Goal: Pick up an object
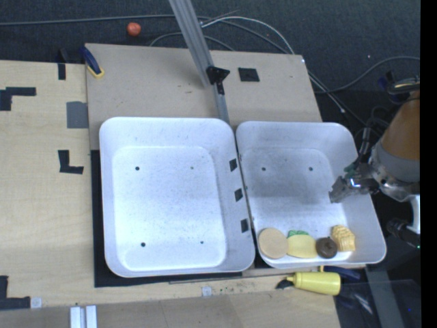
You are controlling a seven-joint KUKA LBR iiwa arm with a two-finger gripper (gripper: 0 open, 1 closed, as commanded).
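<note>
Along the front wall of the right bin [341,134] lies a row of small items: a tan round disc [272,242], a green piece [298,234] behind a pale yellow lump [302,247], a dark brown ring [327,249] and a yellow ridged piece [343,238]. My gripper [341,188] hovers at the bin's right side, above and behind the row, apart from every item. Nothing shows between its fingers.
The left bin [109,135] stands beside the right one. A yellow-handled tool [315,282] lies on the bench just in front of the right bin. A grey pole [194,36] slants down at the back. Cables run at the back right.
</note>
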